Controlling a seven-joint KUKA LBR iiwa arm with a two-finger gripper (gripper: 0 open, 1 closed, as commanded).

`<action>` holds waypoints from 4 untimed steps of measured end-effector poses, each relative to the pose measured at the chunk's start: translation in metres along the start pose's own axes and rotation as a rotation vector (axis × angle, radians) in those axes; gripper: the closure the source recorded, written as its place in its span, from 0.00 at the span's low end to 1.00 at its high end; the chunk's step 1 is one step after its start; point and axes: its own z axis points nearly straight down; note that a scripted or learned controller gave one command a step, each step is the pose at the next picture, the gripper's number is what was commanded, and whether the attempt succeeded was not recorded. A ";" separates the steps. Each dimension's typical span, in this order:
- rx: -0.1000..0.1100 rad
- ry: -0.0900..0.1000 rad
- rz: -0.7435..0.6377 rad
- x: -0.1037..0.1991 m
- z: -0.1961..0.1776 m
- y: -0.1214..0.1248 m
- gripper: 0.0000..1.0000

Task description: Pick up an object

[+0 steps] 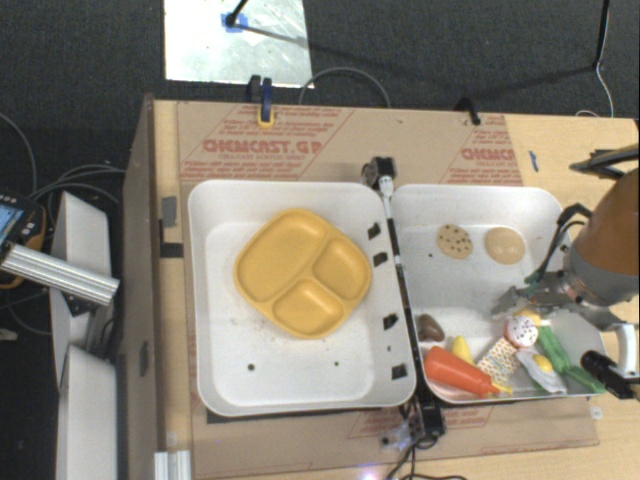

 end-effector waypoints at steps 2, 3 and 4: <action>-0.004 0.000 -0.004 0.002 -0.010 0.003 0.00; 0.000 0.002 -0.007 0.024 0.001 0.000 0.00; 0.000 0.000 -0.002 0.005 0.000 -0.015 0.00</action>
